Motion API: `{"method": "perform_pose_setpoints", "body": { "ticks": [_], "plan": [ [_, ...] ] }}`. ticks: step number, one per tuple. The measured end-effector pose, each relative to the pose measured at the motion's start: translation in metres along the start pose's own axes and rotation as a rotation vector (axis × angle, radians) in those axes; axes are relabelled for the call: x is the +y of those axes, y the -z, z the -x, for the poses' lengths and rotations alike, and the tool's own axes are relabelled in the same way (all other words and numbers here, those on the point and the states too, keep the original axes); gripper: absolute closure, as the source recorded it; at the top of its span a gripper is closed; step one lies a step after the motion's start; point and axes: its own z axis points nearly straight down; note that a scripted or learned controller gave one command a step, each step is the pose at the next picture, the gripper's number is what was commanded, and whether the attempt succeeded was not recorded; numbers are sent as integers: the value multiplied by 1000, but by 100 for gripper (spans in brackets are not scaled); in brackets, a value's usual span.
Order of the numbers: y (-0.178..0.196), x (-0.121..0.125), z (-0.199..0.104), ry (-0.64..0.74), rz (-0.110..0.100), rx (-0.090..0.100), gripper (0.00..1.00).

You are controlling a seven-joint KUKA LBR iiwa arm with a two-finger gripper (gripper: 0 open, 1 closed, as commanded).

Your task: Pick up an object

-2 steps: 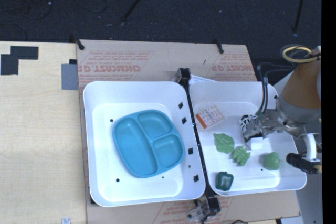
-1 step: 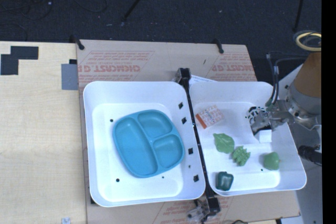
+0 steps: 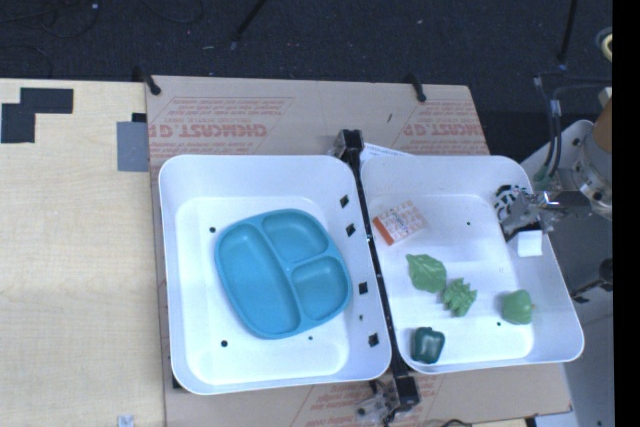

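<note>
End effector (image 3: 519,212) at right bin (image 3: 452,177) edge: four green toys (image 3: 427,271), one card (image 3: 398,223)

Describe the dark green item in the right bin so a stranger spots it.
Find the right white bin, not the one holding the blue plate. In its lower left corner lies the dark green pepper, far darker than the three pale green pieces.

1. The left bin (image 3: 170,215) holds a blue divided plate (image 3: 282,272).
2. The right bin (image 3: 450,165) holds a red-printed card (image 3: 398,223), a green leafy toy (image 3: 427,272), a green spiky toy (image 3: 459,297), a green rounded toy (image 3: 517,307) and a dark green pepper (image 3: 427,345).
3. The gripper (image 3: 515,207) hangs over the right bin's right side.
</note>
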Motion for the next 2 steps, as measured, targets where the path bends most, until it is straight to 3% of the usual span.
{"method": "perform_pose_setpoints", "body": {
  "ticks": [1, 2],
  "plan": [
    [46, 1, 1, 1, 0, 0, 100],
    [28, -2, -49, 2, -7, 3, 100]
  ]
}}
